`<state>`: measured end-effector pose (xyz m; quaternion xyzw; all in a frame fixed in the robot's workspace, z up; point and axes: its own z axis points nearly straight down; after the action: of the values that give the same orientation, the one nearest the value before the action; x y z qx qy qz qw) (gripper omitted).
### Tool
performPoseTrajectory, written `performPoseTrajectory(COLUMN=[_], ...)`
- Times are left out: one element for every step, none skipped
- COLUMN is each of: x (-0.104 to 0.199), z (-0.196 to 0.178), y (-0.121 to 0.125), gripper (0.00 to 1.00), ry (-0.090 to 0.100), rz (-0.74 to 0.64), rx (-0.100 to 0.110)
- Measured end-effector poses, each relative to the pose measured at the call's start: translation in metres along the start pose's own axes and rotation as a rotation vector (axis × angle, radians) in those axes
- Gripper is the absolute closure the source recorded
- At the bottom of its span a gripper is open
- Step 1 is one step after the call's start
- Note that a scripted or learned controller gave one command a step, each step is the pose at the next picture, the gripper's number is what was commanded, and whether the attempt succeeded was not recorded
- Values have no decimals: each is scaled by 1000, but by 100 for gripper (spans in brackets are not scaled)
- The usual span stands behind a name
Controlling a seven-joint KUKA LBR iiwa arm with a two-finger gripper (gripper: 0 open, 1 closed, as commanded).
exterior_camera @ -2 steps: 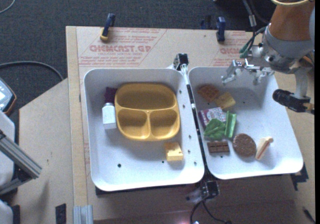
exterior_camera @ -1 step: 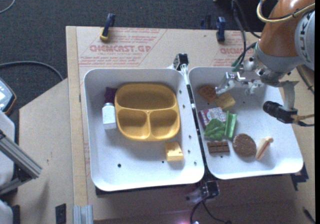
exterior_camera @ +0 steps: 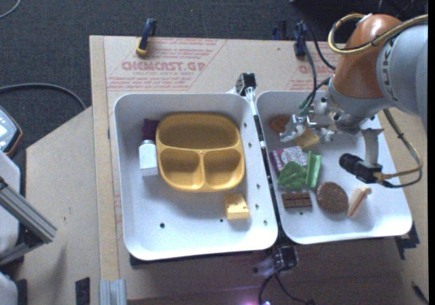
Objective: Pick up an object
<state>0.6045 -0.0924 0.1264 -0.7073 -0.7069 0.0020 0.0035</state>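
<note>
Overhead, hand point(exterior_camera: 304, 128) hovers above round brown cookie point(exterior_camera: 332, 197), glossy green packet point(exterior_camera: 313, 170).

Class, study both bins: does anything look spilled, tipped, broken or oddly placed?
Nothing looks spilled or broken. The yellow tray lies flat in the left bin; the small items in the right bin are loosely jumbled, and the tool is over them.
</note>
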Motion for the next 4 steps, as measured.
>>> performPoseTrajectory(x=[1, 0, -1, 4], z=[45, 31, -33, -96], y=[-1, 1, 5, 9], gripper=[0, 100, 100, 100], ry=[0, -2, -4, -3], rz=[0, 1, -1, -2], rx=[-1, -8, -15, -17])
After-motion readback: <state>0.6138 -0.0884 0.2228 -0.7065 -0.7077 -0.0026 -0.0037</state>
